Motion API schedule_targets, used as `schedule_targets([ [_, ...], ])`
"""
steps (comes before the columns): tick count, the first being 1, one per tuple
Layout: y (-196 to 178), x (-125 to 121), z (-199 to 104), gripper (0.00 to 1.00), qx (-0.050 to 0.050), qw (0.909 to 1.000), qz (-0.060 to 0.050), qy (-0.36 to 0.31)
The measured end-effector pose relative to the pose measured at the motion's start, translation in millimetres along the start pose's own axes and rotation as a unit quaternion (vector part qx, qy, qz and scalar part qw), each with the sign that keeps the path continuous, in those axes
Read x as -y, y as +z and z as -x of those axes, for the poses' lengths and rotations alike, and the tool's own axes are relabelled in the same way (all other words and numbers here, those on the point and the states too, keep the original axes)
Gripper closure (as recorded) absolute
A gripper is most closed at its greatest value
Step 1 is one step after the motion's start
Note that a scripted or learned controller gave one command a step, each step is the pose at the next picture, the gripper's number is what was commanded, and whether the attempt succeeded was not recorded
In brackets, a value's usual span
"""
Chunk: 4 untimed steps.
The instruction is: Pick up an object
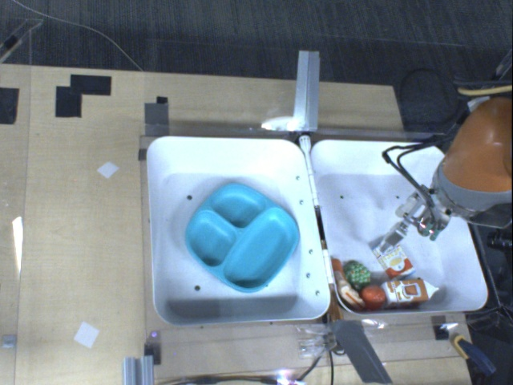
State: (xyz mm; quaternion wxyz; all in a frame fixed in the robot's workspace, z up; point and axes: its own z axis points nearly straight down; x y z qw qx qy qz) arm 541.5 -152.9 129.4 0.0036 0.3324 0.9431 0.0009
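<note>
in the right bin (353,175), the gripper (390,243) reaches in from the right and hangs low over a small white-and-orange packet (394,261), which lies just below its tip, touching or nearly so. i cannot tell whether the fingers are parted or closed. the packet's long axis runs slantwise. below the packet lie a green ball (357,274), a red ball (373,297) and a sauce packet (410,292). the left bin (168,215) holds a blue tray (242,237).
</note>
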Motion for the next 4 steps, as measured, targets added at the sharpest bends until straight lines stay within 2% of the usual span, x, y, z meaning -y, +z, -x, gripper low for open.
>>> schedule_targets([
  [1, 39, 37, -34, 0.0, 0.003, 0.9962, 0.002, 0.087],
  [2, 27, 35, -32, 1.0, 0.007, 0.9962, 0.005, 0.087],
  [3, 38, -18, -73, 1.0, 0.007, 0.9819, 0.003, 0.189],
  [4, -68, -21, -35, 1.0, 0.0, 0.9716, 0.0, 0.236],
])
